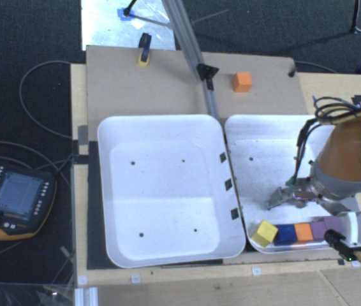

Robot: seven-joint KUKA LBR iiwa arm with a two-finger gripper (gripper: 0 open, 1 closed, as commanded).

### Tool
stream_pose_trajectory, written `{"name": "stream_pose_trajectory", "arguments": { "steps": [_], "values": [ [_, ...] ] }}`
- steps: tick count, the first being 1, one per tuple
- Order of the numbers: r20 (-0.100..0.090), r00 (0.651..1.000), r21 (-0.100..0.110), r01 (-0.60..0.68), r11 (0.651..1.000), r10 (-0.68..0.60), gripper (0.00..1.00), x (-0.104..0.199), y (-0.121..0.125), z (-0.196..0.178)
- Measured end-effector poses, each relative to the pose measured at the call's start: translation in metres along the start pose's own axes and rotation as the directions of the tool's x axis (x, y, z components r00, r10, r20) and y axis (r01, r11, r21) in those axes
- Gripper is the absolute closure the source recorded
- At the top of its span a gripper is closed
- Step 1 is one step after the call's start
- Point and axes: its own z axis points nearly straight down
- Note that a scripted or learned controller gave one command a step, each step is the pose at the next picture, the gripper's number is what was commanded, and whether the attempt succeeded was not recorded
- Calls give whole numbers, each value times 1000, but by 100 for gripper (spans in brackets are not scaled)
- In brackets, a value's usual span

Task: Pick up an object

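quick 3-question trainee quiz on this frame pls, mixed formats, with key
1. True or false: the yellow block lies in the left bin.
2. Which block lies on the cardboard outside both bins? A) blue B) orange C) purple
3. Fill in: the gripper hangs over the ____ bin.

Key:
1. False. It lies at the near edge of the right bin, in a row with a blue block, an orange block and a purple block.
2. B. An orange block sits on the cardboard behind the bins.
3. right
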Motion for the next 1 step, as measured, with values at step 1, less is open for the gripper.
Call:
{"name": "stream_pose_trajectory", "arguments": {
  "steps": [1],
  "values": [
    [1, 1000, -3, 2, 1000, -2, 0, 56, -21, -1]
  ]
}}
